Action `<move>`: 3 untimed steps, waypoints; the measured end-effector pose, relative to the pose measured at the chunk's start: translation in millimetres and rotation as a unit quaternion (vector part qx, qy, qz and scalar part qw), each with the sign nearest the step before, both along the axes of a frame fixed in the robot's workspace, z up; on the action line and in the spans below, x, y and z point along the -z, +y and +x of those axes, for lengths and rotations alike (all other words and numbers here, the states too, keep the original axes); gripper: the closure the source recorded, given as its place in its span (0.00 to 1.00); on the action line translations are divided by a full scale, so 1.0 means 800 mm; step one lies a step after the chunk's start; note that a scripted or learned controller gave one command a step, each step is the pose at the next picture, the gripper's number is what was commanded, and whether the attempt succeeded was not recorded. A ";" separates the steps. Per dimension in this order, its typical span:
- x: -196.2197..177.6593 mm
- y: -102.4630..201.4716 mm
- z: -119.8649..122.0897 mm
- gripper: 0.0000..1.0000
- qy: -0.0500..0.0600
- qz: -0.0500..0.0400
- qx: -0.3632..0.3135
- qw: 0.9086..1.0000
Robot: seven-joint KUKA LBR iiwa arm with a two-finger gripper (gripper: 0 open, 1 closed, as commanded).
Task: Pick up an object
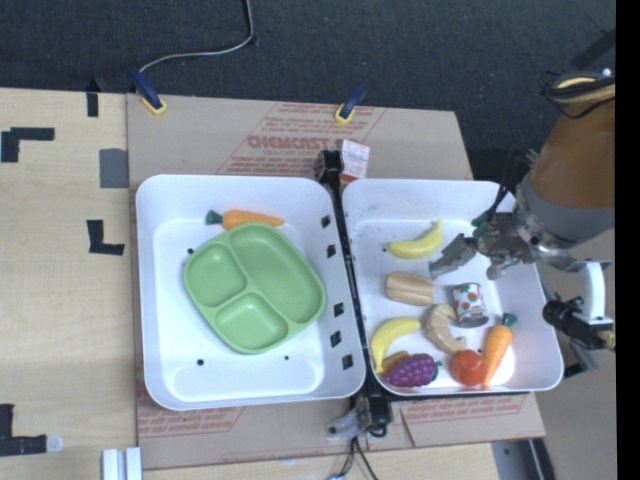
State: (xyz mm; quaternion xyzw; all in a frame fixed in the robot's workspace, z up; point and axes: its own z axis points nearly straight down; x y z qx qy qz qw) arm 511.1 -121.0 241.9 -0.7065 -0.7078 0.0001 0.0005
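**Claw over right bin, nothing held**

I see the claw (478,258) hanging above the right bin (520,193), towards its right half, reached in from the grey arm (575,183) with the orange band. Its two dark fingers (452,255) are spread apart, and I see nothing between them. The left finger points out over the bin floor, near the upper banana (417,242); the other sits closer to the wrist.

Directly below the claw lies a small can (469,303) with a printed label, tilted on its side. Just left of it I note a tan bread roll (410,288), and beneath that a pale croissant-shaped piece (442,328) touching the can's lower edge. A second banana (392,335) curves along the bin's lower left. A bunch of purple grapes (411,371) rests against it. Beside the grapes sits a red tomato (465,368), and an orange carrot (496,352) leans against the tomato, its green top pointing up.

The left bin (160,268) holds a green divided plate (254,286) set at a slant, with another carrot (246,219) lying just above its upper edge.

Both bins sit side by side on a cardboard sheet (290,138) on the worktop (50,268). A small tag (353,156) lies at the top of the seam between them.
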 end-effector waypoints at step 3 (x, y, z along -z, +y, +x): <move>0.194 -0.019 -0.018 0.00 -0.004 -0.002 0.001 1.000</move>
